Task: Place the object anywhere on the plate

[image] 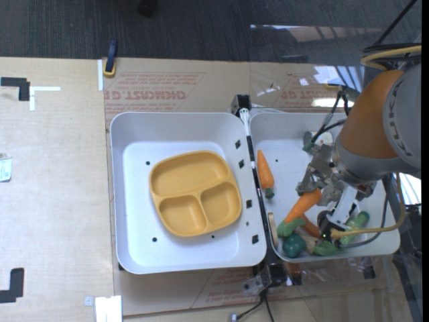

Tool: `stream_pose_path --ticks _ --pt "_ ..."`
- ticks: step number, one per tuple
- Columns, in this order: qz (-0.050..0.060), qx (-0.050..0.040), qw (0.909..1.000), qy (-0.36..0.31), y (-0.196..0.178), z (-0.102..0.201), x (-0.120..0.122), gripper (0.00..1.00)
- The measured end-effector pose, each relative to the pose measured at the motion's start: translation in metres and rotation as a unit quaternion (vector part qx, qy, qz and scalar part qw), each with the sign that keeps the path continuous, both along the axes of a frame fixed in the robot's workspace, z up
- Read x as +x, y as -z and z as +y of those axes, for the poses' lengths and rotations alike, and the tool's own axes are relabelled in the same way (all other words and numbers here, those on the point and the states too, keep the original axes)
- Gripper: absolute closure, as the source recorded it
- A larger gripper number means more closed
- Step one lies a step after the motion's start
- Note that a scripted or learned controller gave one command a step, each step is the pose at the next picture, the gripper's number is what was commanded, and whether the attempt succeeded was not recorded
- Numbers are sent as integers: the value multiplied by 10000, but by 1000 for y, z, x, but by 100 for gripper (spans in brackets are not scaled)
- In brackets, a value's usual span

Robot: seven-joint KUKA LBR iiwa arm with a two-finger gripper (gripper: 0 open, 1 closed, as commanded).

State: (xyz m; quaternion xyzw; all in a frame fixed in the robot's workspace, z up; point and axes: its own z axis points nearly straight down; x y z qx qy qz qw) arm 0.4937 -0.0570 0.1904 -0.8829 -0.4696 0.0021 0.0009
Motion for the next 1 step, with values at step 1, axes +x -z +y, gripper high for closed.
stream_pose_path --ticks 1 --pt "0 -1 10000 1 0 0 0 0"
